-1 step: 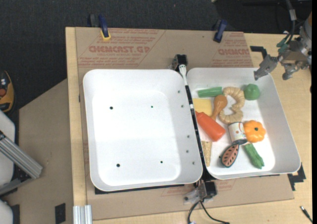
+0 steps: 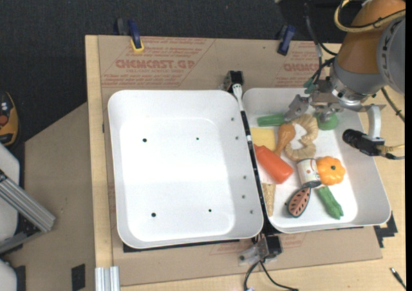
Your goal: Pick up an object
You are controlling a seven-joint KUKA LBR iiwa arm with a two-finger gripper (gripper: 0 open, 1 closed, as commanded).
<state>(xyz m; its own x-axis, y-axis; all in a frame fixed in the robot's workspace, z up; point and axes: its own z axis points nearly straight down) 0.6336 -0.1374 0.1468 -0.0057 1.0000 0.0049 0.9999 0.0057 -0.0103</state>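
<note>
- Left bin [image 2: 129,154]: the larger tray, white, seen at 9 o'clock of the toy cluster; only small dark dots are seen on its floor.
- Right bin [image 2: 376,193]: all the toys are held here, packed toward its left and centre; grasp space is judged tight.
- Arm [image 2: 370,32]: reached in from 3 o'clock, wrist hung over the bin's top area, approx. over the twisted tan piece.
- Gripper [image 2: 309,108]: jaw state can't be told; metal parts are seen just above the tan piece, but fingertips aren't resolved, and nothing is seen held.
- Twisted tan piece [image 2: 305,140]: pretzel or bread-like toy, directly below the gripper, so judged the likely target. Prob. light, stiff plastic, bumpy, w/ decent friction; best taken across a narrow loop.
- Red pepper-like toy [image 2: 273,163]: at 7 o'clock of the tan piece; smooth, tapered, judged slippery. Should be taken across mid-body.
- Green pod [image 2: 330,201]: at 5 o'clock, slim; easily spanned, but may roll.
- Brown oval toy [image 2: 297,201]: near the bin's bottom edge, flat-ish, leaning beside the green pod; edge grip is judged awkward.
- Small orange pumpkin [image 2: 331,170]: at 4 o'clock of the tan piece, round, ribbed, light; likely squirts out unless squeezed through centre.
- Yellow block [image 2: 261,136]: partly tucked under neighbours.
</note>
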